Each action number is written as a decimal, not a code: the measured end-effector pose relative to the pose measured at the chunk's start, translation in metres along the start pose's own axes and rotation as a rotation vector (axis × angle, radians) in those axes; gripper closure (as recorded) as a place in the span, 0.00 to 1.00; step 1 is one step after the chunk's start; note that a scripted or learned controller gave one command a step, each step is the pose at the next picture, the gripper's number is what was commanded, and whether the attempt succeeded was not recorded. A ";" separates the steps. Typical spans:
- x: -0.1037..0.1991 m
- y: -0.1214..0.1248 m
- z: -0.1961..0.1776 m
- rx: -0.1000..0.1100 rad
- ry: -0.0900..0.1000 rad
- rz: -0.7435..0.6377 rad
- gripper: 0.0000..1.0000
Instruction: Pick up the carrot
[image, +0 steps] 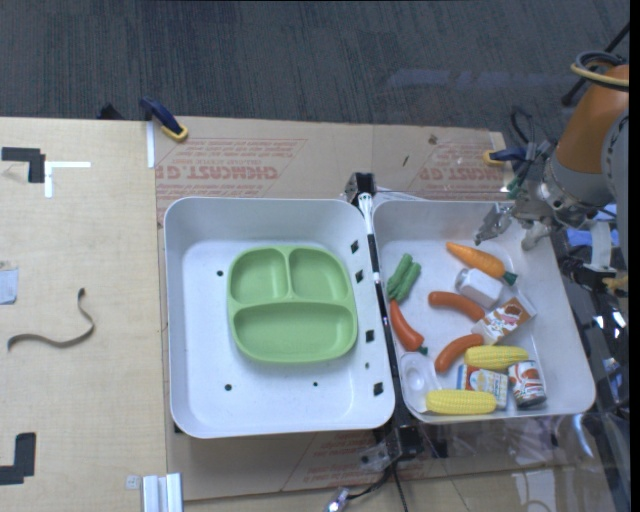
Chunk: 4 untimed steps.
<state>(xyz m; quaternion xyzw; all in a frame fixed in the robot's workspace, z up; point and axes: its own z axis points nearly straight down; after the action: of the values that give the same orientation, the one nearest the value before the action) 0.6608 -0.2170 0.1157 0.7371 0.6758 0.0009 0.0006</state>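
Starting far to the left of the fingers, you have the left bin (190, 400) holding only a green divided plate (293, 305), which lies flat near the bin's middle, well apart from everything you need. It plays no part in this pick, so you can leave that side alone.

Moving right across the shared wall, the right bin (575, 385) carries the clutter. Nearest the wall are green beans (403, 277) and a red sausage (404, 327), both far left of and below the fingers. Further right sit another sausage (456, 304), a small white can (478, 288), a carton (502, 320), two corn cobs (461, 402) and a tin (527, 386), all crowded toward the near side, probably just where they landed when tipped in.

The carrot (475, 260) lies just below and slightly left of the fingers, orange body slanting down to its green tip at the right, with the white can touching or nearly touching its lower side. Its upper side looks free, which favours coming down from above.

The gripper (510, 228) hangs over the bin's far right corner, above the carrot and apart from it. You can see its fingers (488, 226) spread with a narrow gap and nothing between them. My judgement is that the approach is in hand and the grasp is not yet made; mind the can when you close.
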 end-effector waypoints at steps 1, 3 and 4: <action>0.016 -0.019 0.023 0.002 -0.004 0.055 0.00; 0.014 -0.055 0.024 0.004 -0.002 0.787 0.00; 0.066 -0.079 0.024 0.005 -0.003 0.966 0.00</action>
<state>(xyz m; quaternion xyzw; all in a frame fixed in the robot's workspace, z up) 0.5883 -0.1441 0.0914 0.9666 0.2563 -0.0017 -0.0008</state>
